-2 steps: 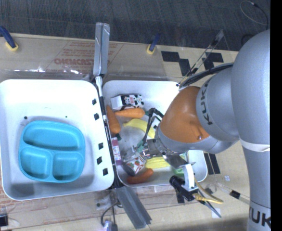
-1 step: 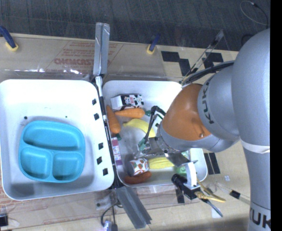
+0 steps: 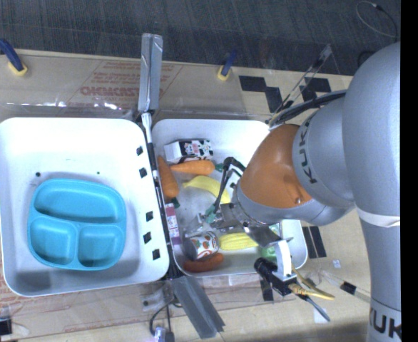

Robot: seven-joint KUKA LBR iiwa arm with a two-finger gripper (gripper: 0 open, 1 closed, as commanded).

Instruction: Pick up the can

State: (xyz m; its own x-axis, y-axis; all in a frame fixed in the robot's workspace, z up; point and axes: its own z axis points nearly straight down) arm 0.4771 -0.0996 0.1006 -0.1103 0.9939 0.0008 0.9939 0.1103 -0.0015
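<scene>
At the front of the right bin [image 3: 167, 258] lies a red sausage [image 3: 203, 263]. Just behind it, touching it, stands the can [image 3: 202, 244], small, with a red and white label. A yellow corn cob [image 3: 237, 242] lies just beside the can on its right.

The gripper [image 3: 216, 219] hangs right above the can. It is dark and partly hidden by the arm [image 3: 316, 169], so I cannot tell how the pincer is set, and nothing shows between its tips.

I think the step now is to come down on the can. To do it well, the pincer should drop straight over the can's middle, with one tip on each side, and not catch the corn or the sausage. Then squeeze and lift slowly.

Further back lie a carrot [image 3: 192, 168] and a little carton with black spots [image 3: 187, 149]. In the left bin [image 3: 13, 141] sits a blue tray [image 3: 77, 223].
</scene>
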